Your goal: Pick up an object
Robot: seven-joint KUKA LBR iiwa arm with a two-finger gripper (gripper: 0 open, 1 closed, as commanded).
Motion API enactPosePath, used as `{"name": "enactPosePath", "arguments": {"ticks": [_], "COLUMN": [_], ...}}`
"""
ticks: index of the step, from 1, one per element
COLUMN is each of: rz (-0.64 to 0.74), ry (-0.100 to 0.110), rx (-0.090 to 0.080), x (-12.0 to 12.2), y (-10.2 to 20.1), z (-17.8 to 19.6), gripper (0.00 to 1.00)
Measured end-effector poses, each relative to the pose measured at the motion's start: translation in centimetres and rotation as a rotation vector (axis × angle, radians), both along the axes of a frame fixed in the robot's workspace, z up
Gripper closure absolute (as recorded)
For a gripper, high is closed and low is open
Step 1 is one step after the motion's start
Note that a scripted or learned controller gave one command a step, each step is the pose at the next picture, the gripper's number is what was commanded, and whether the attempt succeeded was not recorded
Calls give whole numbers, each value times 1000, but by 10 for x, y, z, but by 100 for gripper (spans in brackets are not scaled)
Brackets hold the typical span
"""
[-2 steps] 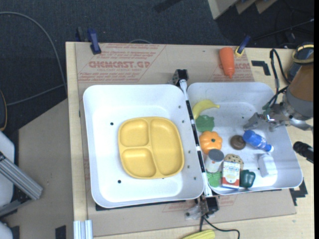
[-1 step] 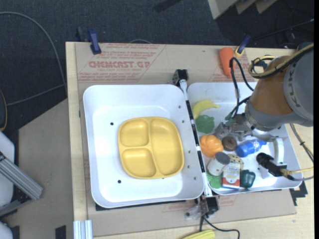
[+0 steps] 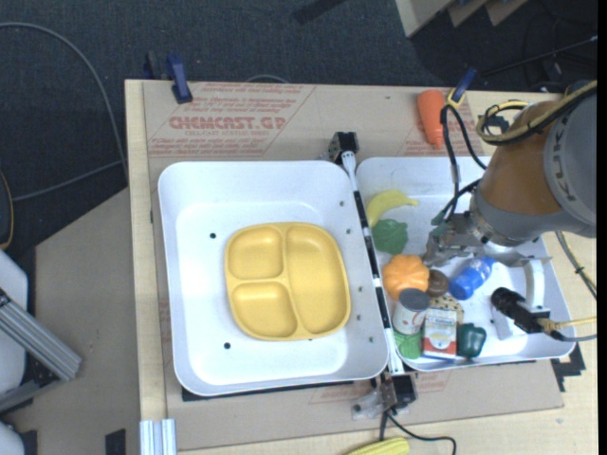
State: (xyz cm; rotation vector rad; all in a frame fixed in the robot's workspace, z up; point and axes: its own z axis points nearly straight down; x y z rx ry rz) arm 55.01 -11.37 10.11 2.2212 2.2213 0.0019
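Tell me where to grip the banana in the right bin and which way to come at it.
Grip the banana across its narrow middle, coming straight down from above. It lies flat near the bin's far left corner, its curve running left to right, so fingers should close across the width. The bin wall sits close on its left and the green thing just below, so a side approach looks blocked.

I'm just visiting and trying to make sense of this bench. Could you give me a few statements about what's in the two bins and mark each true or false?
1. The yellow divided plate lies in the left bin. True.
2. The banana lies on that plate. False: it is in the right bin, near its far left corner.
3. The gripper is over the right bin. True.
4. The orange fruit sits outside both bins. False: it is in the right bin, beside the dividing wall.
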Motion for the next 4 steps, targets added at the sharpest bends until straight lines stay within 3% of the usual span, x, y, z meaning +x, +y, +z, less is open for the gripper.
{"name": "enactPosePath", "arguments": {"ticks": [1,2,3,4], "rz": [-1,1,0,-1], "ry": [0,-2,4,3], "rx": [-2,-2,0,-1], "x": [0,76,15,-34], "y": [-1,-26,-14,-33], "z": [0,89,-12,-17], "gripper": [0,0,0,0]}}
